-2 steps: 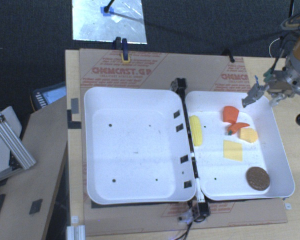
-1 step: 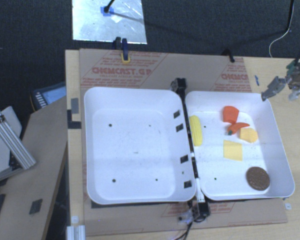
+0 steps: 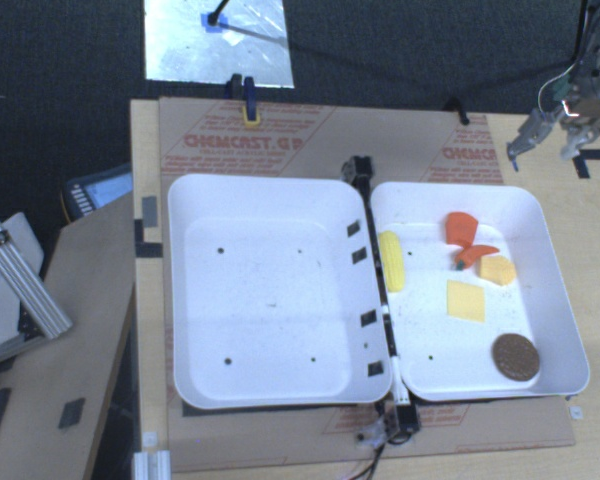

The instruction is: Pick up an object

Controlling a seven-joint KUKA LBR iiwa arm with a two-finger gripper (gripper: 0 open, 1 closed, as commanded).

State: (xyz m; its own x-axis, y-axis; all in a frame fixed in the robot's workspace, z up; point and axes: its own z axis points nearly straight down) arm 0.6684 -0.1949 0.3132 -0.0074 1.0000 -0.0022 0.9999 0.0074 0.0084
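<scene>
Two shallow white bins are seen side by side on the counter, which is covered by a brown sheet printed with red lettering; the left bin and the right bin meet along a dark hinged seam down the middle.

The objects are gathered in the right bin; a yellow corn cob lies lengthwise just beside the seam, along the bin's left wall; an orange wedge sits near the far side, with a small carrot touching or just below it; a yellow-orange block is placed just right of the carrot; a flat pale yellow square lies below these, apart from the corn; a round brown cookie rests near the bin's near right corner, well apart from the rest.

The claw is seen at the upper right, above the counter beyond the right bin's far right corner, well apart from every object; two fingers are spread apart, and nothing is held between them; cables are looped about the wrist above.

A shiny grey sheet lies on the dark floor beyond the counter.
</scene>
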